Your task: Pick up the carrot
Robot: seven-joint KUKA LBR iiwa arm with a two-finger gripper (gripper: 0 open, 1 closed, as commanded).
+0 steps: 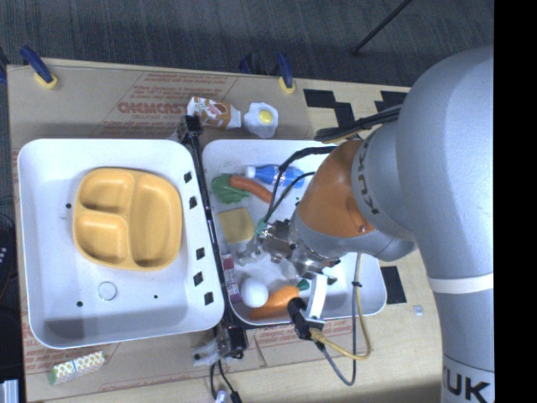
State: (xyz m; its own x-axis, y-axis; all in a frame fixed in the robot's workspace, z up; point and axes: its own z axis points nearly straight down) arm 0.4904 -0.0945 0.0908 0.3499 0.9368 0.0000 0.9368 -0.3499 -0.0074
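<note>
**Jaws down in the right bin, carrot lying loose**

Jaws sit tucked beneath the grey wrist, low over the middle of the right bin, and the wrist hides them, so I cannot tell whether they are released or clenched. No object shows in their grip.

The carrot lies in the far part of that bin, just beside a blue bottle, up and to the left of the wrist. Its long axis runs on a shallow slant across the view. The leafy green end sits to the left, toward the wall shared with the other bin, and the orange tip points right and a touch nearer, toward the arm.

My read: this is the approach and no grasp is made yet. The next move calls for shifting toward the far left and closing across the slim body, not along it, with the bottle crowding one flank.

Nearer the camera, a white egg lies close against another orange thing that I can't identify, a possible decoy.
</note>
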